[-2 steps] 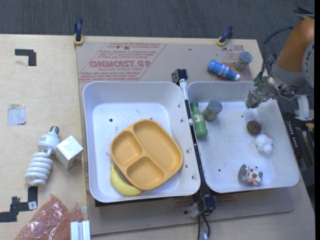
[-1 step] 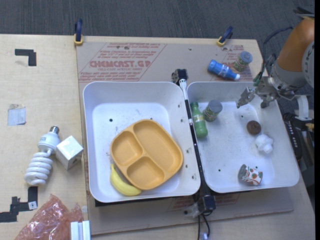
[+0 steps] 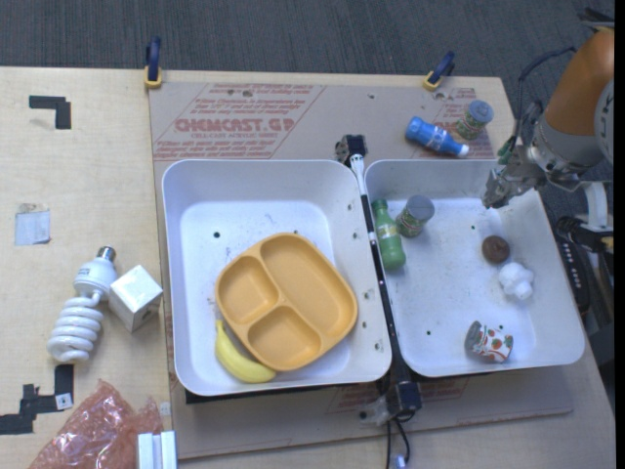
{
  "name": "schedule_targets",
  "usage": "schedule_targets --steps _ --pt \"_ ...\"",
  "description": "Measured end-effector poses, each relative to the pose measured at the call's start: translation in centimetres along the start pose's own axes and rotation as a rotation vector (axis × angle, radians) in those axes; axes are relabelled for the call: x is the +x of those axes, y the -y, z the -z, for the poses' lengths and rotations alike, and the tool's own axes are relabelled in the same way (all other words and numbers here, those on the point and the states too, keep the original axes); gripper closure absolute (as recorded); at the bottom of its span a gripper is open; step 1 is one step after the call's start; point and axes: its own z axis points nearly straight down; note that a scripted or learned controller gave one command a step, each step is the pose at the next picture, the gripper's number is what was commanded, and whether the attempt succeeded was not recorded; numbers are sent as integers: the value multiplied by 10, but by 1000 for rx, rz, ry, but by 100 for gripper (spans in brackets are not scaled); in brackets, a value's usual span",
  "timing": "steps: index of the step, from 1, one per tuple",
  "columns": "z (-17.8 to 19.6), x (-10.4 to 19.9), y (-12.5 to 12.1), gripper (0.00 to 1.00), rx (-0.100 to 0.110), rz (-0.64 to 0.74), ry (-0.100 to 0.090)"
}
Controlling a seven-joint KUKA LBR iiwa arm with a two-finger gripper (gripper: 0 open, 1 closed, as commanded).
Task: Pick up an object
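nearest me in the right bin i see a crumpled printed can, then a white wad and a brown round lump. the left bin carries a yellow divided tray over a banana. farther back, a green bottle lies beside a grey can. my claw hangs over the right bin's far right corner; i cannot tell its state.
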Motion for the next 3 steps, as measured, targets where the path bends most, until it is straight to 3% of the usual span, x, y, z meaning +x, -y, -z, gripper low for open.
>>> schedule_targets --steps 1,2,3 --pt "0 0 0 0 0 0 0" --pt "-14 0 144 0 7 -15 -5" --pt "41 -2 84 0 3 -13 -1"
